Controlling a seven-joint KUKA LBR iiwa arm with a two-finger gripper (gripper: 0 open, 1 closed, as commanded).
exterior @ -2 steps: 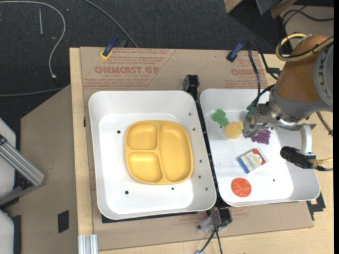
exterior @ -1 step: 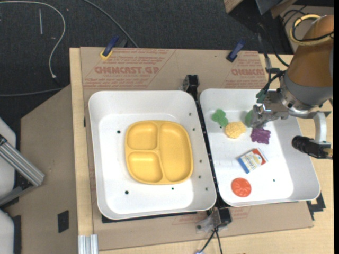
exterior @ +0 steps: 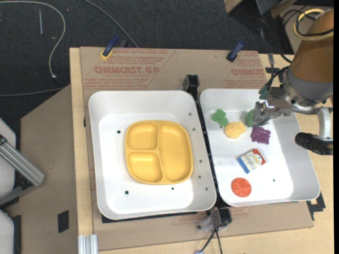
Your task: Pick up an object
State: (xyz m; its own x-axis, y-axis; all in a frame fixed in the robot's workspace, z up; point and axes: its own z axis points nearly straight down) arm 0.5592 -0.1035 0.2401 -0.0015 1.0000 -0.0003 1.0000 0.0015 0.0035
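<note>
Purple toy [exterior: 260,135], lumpy like grapes: lay in the right bin [exterior: 296,192], toward its far side, just beside a yellow toy [exterior: 235,129]. Looked the likeliest target, with the gripper [exterior: 256,117] hovering just above and between the two; whether open or closed, could not be told. Probably needed centring over the purple piece alone before descending, clear of the yellow neighbour. Read "CHEMCAST GP" in red on the brown board [exterior: 127,67]; print on the small box [exterior: 251,160] too small.
</note>
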